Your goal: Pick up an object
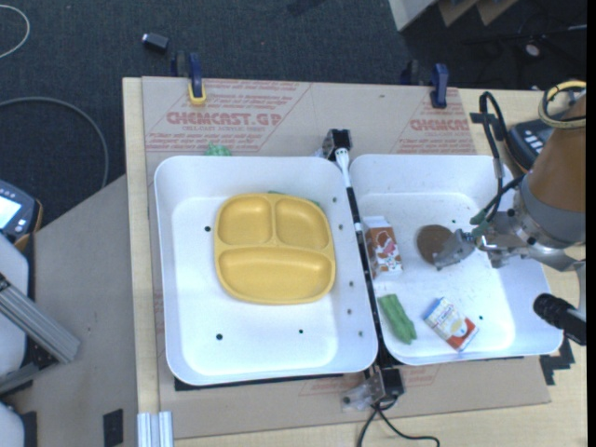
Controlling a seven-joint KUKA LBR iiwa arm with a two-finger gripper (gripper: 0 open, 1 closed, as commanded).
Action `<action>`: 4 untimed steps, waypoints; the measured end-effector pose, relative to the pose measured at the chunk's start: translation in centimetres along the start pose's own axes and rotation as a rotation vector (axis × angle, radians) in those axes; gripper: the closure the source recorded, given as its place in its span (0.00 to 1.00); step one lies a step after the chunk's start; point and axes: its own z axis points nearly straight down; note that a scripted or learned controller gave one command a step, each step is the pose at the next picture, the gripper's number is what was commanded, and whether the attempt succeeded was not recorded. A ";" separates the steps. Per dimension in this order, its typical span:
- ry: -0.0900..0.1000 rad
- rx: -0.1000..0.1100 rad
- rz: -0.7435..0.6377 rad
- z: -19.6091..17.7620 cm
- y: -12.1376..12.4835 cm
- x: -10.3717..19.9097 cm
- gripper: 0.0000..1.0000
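Brown disc [431, 242] | right bin [484, 173], 4 items | gripper [454, 252] touching, spread unclear | left bin [177, 250]: yellow tray [274, 248]

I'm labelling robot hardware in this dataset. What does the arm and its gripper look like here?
The grey arm with an orange-brown band ends in a metallic grey two-finger gripper. Black cables loop along its upper side, and a yellow ring sits at its top.

On your surface [279, 110] two shallow white plastic bins sit side by side. The left bin [177, 277] holds a yellow three-compartment plastic tray [275, 248]. In the right bin [410, 180] you have a red-and-white snack packet [382, 248] by the left wall, a round brown disc [433, 242] to its right, a green oblong piece [397, 316] in front, and a small white-and-red carton [450, 323] right of that. The claw [458, 250] touches the disc's right edge.
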 end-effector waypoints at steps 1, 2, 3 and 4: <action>-0.003 -0.020 -0.004 -14.6 -1.2 2.1 0.00; -0.003 -0.024 -0.004 -33.3 -1.3 5.0 0.00; 0.001 0.017 0.000 -8.6 -1.6 7.1 0.00; -0.001 -0.023 -0.003 -33.9 -1.3 8.3 0.00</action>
